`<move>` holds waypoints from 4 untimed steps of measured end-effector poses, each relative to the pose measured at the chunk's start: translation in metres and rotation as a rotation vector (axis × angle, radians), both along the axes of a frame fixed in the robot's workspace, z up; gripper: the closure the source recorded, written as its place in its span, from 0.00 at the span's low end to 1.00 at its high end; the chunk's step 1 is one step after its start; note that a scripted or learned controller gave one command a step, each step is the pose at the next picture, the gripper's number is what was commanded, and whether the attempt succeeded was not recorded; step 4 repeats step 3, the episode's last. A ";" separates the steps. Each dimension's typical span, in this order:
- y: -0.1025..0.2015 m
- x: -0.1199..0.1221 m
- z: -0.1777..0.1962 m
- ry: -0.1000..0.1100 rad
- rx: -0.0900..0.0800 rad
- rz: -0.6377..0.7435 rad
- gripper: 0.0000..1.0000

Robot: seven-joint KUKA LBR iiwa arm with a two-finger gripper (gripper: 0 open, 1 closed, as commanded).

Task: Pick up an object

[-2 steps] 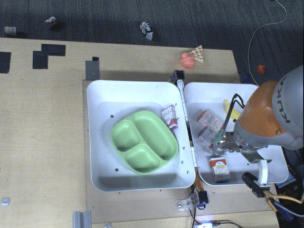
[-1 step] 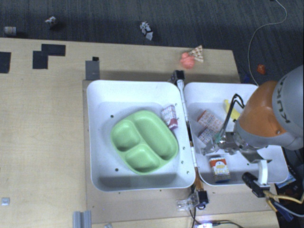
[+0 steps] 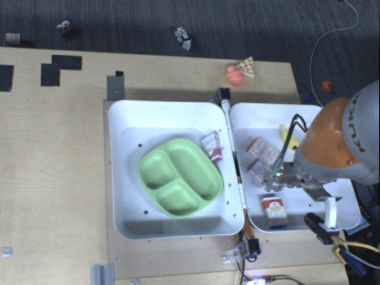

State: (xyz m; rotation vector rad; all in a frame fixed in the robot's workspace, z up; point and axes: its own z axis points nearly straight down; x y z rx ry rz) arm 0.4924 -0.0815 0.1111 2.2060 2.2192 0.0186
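Now, crowded at right: small box (image 3: 274, 210) near right bin's (image 3: 350, 218) lower rim, wrapped packets (image 3: 260, 157) above. Reaching in from right, arm (image 3: 335, 141) low over bin; hand (image 3: 279, 180) beside packets, grip impossible to tell.

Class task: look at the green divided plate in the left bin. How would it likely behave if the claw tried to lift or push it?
The green plate looks like rigid moulded plastic, so probably stiff and light. Its smooth, rounded rim may slip from a pinch. Lying flat and wide, it would likely slide across the left bin rather than tip.
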 end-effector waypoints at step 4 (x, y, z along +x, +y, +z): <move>-0.003 0.004 -0.008 0.010 0.001 -0.002 1.00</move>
